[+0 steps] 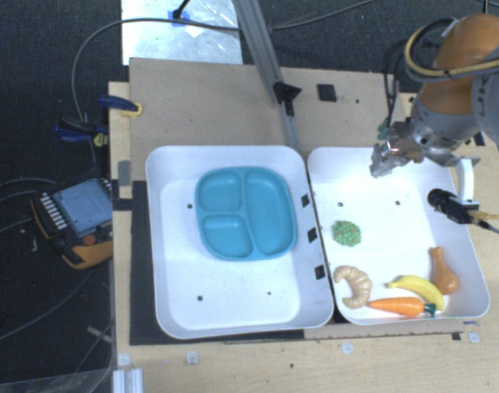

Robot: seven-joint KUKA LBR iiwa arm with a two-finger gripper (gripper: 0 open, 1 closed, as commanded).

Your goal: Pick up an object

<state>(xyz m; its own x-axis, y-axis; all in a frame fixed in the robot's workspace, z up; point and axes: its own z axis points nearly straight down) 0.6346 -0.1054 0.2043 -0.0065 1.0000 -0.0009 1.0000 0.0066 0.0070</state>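
Gripper [383,164] hovers over the far end of the right bin [380,211], with no object seen in its grasp. Whether it is spread or pressed together cannot be told from this slant. Step in hand, by my reading: choose a target and begin the descent.

Candidates, all in the right bin:
- green broccoli floret [347,233], alone near the middle, toward the divider side;
- croissant [353,285], near-left corner;
- carrot [396,306] and banana [415,284], packed together along the near wall, touching or nearly so;
- drumstick [443,270], just beside the right wall.

The left bin [175,285] carries a blue divided plate [246,213]; leave it alone.

Recommendation: take the broccoli floret. It lies nearest the gripper and has bare floor all round, so you have room on both sides. Make sure the gripper is fully spread before you go down. Centre over the floret first, then descend straight; a slanted approach would likely nudge it away. Close low on it, since the rounded shape may squirt out of a high pinch. Skip the carrot and banana pair for now: crowded against the wall, they risk a rim strike or a double grab. Lift slowly, and count the pick only once you see the floret held.
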